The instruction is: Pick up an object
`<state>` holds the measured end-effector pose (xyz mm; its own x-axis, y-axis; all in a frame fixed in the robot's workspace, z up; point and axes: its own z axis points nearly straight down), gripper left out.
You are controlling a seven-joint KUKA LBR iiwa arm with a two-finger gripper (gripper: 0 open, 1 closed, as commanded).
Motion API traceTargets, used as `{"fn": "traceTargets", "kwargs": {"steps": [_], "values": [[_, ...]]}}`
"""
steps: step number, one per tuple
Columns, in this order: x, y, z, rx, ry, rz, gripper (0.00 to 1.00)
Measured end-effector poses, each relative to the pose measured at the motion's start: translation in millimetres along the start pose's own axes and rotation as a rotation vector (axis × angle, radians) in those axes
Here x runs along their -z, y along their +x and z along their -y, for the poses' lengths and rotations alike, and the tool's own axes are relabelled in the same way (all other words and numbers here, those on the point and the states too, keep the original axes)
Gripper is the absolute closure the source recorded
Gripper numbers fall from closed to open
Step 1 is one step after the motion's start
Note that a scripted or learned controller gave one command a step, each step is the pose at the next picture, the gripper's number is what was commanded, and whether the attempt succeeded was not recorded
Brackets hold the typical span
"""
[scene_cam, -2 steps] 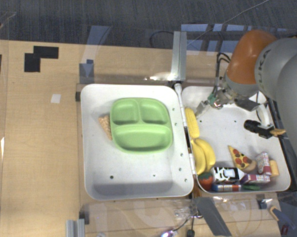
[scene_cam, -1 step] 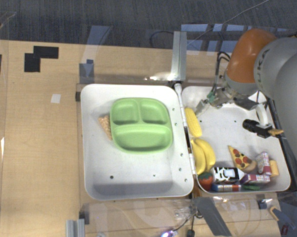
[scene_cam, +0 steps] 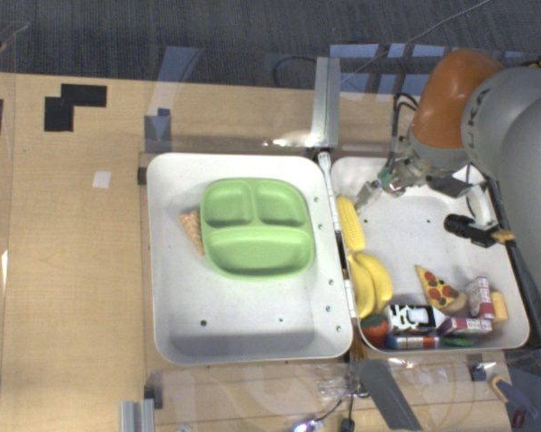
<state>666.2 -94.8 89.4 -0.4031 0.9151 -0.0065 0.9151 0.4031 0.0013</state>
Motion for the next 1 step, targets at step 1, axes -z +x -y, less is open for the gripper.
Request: {"fn": "traceTargets", "kwargs": {"steps": [1], "values": [[-0.2, -0.9, -2.8, -0.027, 0.005, -0.004, 0.0]]}}
